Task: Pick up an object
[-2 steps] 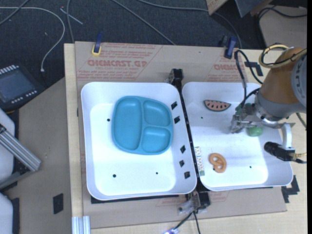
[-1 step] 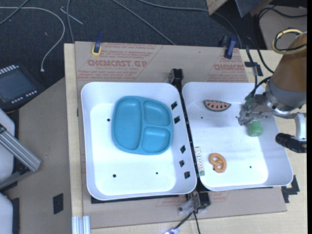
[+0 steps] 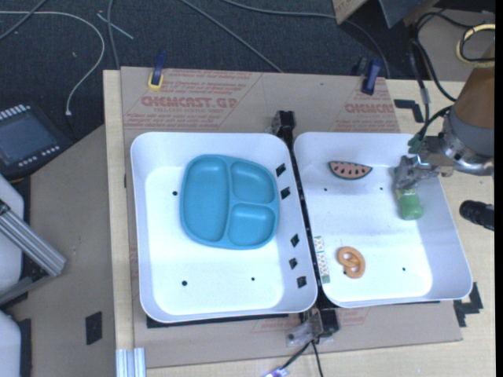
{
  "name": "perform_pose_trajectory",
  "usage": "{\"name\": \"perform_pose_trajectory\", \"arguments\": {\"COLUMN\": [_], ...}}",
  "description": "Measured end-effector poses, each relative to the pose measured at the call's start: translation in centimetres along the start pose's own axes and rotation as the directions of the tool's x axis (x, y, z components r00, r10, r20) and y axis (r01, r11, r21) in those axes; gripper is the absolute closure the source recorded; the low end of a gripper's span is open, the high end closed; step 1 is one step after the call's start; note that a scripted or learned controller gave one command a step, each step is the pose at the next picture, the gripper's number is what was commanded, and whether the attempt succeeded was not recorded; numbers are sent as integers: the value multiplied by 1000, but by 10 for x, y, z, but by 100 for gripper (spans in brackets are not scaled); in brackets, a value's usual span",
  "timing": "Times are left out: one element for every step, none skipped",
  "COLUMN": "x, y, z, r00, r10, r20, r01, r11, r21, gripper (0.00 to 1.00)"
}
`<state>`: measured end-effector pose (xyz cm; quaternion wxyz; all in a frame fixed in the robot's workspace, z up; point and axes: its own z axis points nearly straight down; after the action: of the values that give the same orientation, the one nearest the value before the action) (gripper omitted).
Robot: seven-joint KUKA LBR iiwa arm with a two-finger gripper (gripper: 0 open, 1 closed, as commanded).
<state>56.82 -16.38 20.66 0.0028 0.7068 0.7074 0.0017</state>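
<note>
A: Where is the thing to pick?

B: A small green block (image 3: 409, 206) lies in the right bin (image 3: 440, 277), at the frame's right. The gripper (image 3: 407, 181) sits directly over it; whether the claw has clenched, I cannot tell.

A: How would it handle?

B: Probably light and soft; take its long sides. A watermelon slice (image 3: 350, 170), a pretzel (image 3: 351, 261) and a blue plate (image 3: 229, 202) lie well apart.

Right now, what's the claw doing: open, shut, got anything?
Claw: down in the right bin, right over the green block. Whether it is open, shut or gripping the block cannot be told.
</note>
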Motion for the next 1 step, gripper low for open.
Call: {"name": "perform_pose_trajectory", "arguments": {"x": [61], "y": [-1], "z": [-12], "r00": [1000], "r10": [-6], "r20": [-5], "r01": [6], "r11": [1000], "r21": [5], "gripper": [100]}}
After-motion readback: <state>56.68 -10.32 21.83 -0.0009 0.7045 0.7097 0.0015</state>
